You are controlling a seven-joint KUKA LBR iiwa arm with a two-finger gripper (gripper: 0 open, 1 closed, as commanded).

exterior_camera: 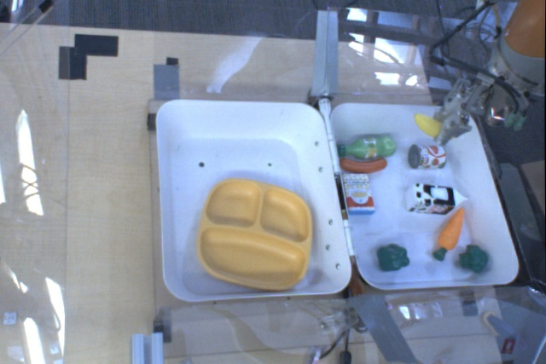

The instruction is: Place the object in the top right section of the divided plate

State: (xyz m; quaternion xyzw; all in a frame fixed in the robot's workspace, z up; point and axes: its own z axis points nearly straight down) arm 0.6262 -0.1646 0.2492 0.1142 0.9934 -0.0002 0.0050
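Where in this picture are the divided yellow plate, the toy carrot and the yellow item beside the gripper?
Divided plate [256,233], camera view, on the ridge between its sections.
Carrot [451,229], camera view, on its orange body.
Yellow item [426,124], camera view, on its middle.

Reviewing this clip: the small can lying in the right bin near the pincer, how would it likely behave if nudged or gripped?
The can lies on its side on the smooth white bin, so a nudge would probably roll it. Its rounded wall may slip from a squeeze that is off-centre. It looks rigid and, as a toy among play foods, likely light.
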